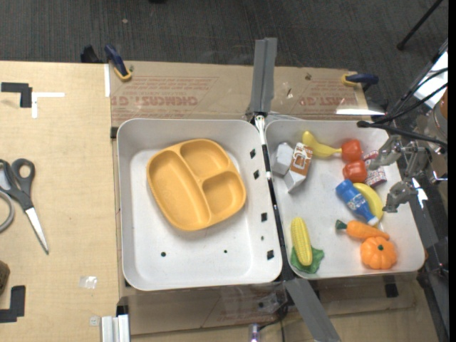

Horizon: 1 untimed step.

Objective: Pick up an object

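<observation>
The right bin [335,268] holds several toy foods: a yellow banana [320,147], two red tomatoes [352,150] [354,171], a small brown-and-white carton [301,162], a grey block [283,158], a blue bottle [354,198] with a second banana [370,198] against it, a carrot [363,229], an orange pumpkin [377,252] and a corn cob [302,241]. My gripper [392,175] hangs over the bin's right side, just right of the lower tomato and the blue bottle. It is open, with one finger toward the back, the other toward the front, and nothing held between them.
The left bin [142,248] holds a yellow divided plate [196,184]. Scissors [25,198] lie on the wooden bench at far left. A grey bar [263,77] runs back from the seam between the bins. Cables and arm hardware crowd the right edge [420,120].
</observation>
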Available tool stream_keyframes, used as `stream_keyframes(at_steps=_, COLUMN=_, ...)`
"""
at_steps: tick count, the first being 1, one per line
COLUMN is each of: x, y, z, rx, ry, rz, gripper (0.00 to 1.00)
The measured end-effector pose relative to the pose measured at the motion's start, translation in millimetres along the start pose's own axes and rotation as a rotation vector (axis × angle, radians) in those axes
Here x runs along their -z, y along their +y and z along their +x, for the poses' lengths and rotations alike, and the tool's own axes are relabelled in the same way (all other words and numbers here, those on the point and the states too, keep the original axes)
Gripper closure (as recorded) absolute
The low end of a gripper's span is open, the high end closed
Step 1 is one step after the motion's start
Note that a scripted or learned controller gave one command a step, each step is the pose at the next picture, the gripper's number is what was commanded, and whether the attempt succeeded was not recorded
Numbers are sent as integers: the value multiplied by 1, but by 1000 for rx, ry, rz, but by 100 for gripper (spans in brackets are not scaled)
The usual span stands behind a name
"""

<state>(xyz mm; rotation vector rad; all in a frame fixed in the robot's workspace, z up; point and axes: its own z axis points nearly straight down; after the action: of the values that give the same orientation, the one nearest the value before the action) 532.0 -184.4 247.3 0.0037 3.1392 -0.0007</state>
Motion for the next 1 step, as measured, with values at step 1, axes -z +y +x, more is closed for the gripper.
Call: stream_keyframes(at_steps=1, x=-155, y=-3, z=0, rx=4, ry=-1, rz=0, gripper=0)
